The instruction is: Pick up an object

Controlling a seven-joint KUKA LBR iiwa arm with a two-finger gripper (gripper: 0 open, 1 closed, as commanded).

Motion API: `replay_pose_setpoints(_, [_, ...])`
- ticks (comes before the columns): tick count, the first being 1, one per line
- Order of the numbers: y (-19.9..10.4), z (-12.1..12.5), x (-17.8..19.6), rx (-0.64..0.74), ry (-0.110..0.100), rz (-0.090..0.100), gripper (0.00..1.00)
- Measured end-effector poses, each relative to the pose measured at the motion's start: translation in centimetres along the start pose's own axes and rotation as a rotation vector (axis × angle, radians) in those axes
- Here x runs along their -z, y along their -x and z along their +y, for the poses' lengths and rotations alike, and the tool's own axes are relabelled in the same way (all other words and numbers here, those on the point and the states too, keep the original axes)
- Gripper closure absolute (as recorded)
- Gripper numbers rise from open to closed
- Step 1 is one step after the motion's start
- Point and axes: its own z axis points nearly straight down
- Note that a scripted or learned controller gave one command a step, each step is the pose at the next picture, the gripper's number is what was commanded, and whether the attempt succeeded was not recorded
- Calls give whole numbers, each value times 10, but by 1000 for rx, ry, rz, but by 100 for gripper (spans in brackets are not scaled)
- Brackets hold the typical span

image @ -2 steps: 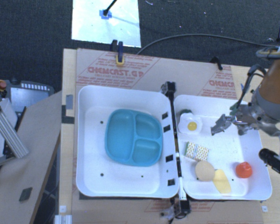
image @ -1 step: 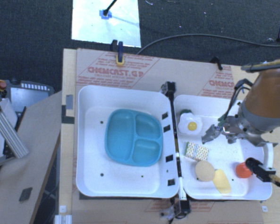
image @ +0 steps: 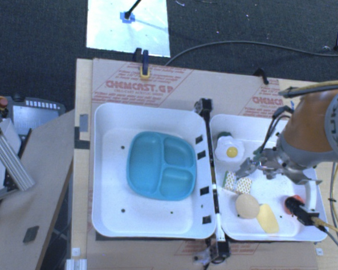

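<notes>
Glossy plastic plate [image: 160,165] — smooth white bins [image: 110,122]

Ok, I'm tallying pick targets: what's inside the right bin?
A fried-egg toy, a checkered piece, a tan round object and a yellow piece. The arm covers the right of the bin, so anything beneath it is hidden.

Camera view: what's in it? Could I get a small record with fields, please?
left bin: holds a blue plate with three sections
right bin: holds a fried egg, a checkered packet, a tan egg and a yellow piece
tan egg and yellow piece: side by side, near the front wall
arm: reaches in from the right
end effector: over the right bin, between the fried egg and the checkered packet
</notes>
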Motion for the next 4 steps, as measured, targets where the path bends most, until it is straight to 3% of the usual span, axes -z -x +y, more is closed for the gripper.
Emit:
replay_pose_setpoints(1, [0,2,-52,0,5,3,0])
replay_pose_setpoints(2, [3,6,-39,-1,17,-4,100])
replay_pose_setpoints(4, [2,15,60,4,12,-3,100])
